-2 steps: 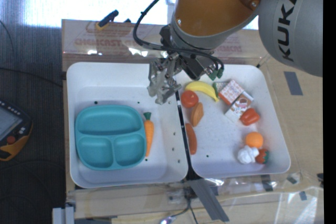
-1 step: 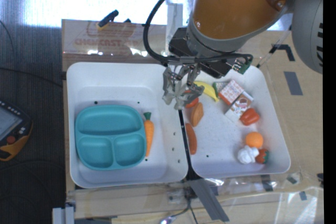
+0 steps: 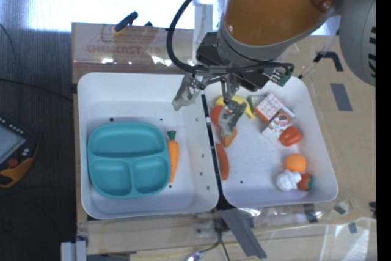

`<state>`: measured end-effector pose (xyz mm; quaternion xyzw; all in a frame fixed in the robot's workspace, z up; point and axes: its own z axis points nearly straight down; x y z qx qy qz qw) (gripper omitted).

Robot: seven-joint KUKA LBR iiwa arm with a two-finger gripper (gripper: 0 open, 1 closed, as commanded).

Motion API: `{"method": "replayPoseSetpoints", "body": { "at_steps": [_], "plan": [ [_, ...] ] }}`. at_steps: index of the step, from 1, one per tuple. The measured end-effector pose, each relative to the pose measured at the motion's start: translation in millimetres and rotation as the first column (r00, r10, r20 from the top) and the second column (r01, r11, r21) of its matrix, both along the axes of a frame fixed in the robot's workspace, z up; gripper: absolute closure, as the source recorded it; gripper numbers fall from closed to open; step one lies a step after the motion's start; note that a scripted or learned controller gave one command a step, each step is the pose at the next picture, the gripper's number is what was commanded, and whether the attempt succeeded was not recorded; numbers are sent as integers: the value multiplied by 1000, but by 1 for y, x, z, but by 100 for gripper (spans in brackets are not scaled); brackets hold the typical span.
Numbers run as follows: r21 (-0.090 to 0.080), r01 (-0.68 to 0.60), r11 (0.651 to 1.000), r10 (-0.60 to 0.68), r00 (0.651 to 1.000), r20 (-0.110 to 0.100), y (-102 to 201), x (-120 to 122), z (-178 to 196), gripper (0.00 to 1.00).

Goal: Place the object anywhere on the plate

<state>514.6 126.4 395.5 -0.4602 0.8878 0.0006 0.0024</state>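
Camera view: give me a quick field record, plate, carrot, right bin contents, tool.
plate: teal, three compartments, in the left bin
carrot: in the left bin, lying along the plate's right edge, off the plate
left bin: white, holds plate and carrot
right bin: white, holds toy foods, among them a small carton, a red pepper, an orange, a sausage
tool: over the divide between the bins, fingers spread, nothing visible between them
task state: carrot not yet on the plate

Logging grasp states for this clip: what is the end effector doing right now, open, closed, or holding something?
End effector: open, fingers spread across the wall between the bins, holding nothing.
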Motion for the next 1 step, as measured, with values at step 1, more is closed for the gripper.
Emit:
{"method": "replayPoseSetpoints", "body": {
  "at_steps": [1],
  "plan": [
    [3, 2, 1000, -2, 1000, 3, 1, 1, 10, 100]
  ]
}}
